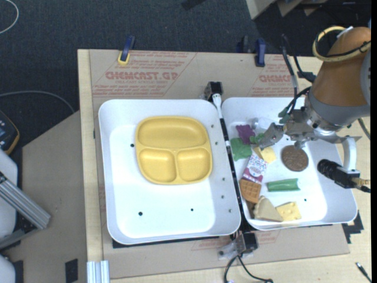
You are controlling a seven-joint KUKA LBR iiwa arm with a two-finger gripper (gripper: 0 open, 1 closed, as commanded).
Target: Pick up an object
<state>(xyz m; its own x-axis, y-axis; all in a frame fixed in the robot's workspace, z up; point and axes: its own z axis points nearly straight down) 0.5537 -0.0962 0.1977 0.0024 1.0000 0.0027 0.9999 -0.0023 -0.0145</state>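
Bins on the cardboard-topped bench (88, 158) number two, set side by side and meeting along a dark seam at frame centre. One yellow three-compartment plate (174, 148) lies in the upper half of the left bin (118, 217), with bare white floor below it and to its left.

One cluster of small toy foods sits in the right bin (336, 208), crowded against its left wall: one purple piece (245, 132) at the top, one green leafy piece (240, 148) just below, one pale yellow piece (268, 154), one pink-and-white packet (255, 167), one waffle (250, 189), one green bean-like piece (283, 185), one brown round cookie (294, 158), and two cheese-coloured wedges (281, 210) near the lower rim. Floor at the right of this bin, by its right wall, is open, though the arm (344, 69) hangs over it.

One gripper (272, 137), reaching in from the upper right of the frame, hovers over the upper left part of the right bin, just beside the purple piece and the pale yellow piece, with the cookie close to its lower right. Its fingers are too dark and small to read, so how far the jaws stand apart cannot be told, and nothing is seen held between them.

Two clamps, one yellow (125, 53) and one blue (260, 52), grip the bench's upper edge.
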